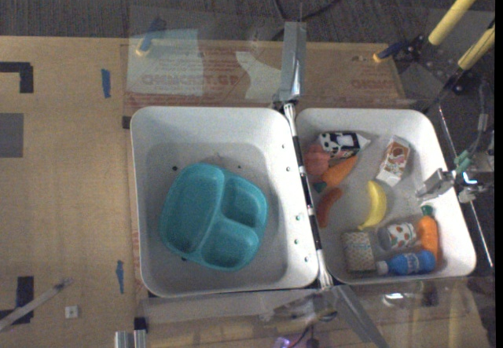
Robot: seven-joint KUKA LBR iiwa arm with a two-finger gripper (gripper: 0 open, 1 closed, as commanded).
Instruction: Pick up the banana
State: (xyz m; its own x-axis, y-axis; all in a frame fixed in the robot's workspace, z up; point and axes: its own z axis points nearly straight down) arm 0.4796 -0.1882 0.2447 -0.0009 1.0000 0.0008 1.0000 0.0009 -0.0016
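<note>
In the right bin, about the middle, lies the banana, yellow and curved, its length running near to far; nothing grips it. To its left sit an orange carrot and a red-orange piece; beyond those, at the far side, a black-and-white carton rests beside a pinkish lump. To the far right of the banana lies a small white carton with a red picture on it. On the near side a tan block, a clear packet with a red label, an orange bottle and a blue bottle crowd together. The gripper hangs at the bin's right rim, well apart from the banana; I cannot tell whether it is open or closed, for it is small and blurred there. The left bin holds a teal plate with divided sections, sitting slightly askew.
</note>
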